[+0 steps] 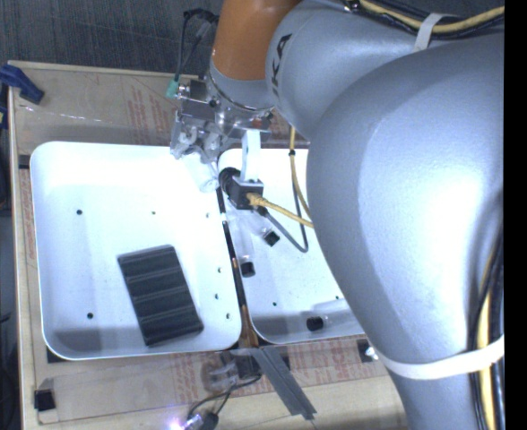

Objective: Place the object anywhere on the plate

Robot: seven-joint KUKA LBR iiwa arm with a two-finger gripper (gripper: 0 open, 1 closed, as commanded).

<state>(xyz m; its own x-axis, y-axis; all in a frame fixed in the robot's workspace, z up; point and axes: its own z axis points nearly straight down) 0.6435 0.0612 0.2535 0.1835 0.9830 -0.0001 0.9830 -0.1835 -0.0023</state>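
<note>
A black ribbed rectangular slab (160, 294), which I take for the plate, lies flat in the left bin (66, 177) toward its front. My gripper (194, 143) hangs over the back right corner of the left bin, well behind and to the right of the slab. Nothing shows clearly in it. A small dark object (314, 323) lies at the front of the right bin (281, 330), and two smaller bits (270, 237) sit near the divider. The arm hides most of the right bin.
The large grey arm (398, 177) with its orange band (246, 25) covers the right side. A yellow cable (281, 213) loops below the wrist over the divider between the bins. Wooden bench edge and clamps lie around the bins.
</note>
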